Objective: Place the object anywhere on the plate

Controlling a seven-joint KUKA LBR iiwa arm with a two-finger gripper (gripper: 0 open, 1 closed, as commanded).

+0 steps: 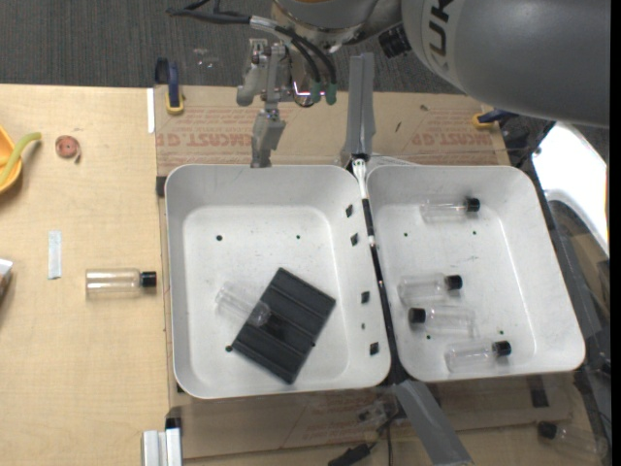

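A black ribbed plate (286,323) lies tilted on the floor of the left bin (194,212), toward its front. A clear vial (241,302) lies at the plate's upper left edge, one end resting on the plate. In the right bin (524,260) lie several clear vials with black caps, such as one vial (448,208) at the back. My gripper (310,149) hangs high behind the bins, over the cardboard at the back rims. Its two fingers (264,139) stand wide apart, open, with nothing between them.
On the wooden bench left of the bins lie another capped vial (118,280), a small white strip (55,255), a red disc (66,146) and a yellow object (12,155). A raised divider (369,250) separates the bins.
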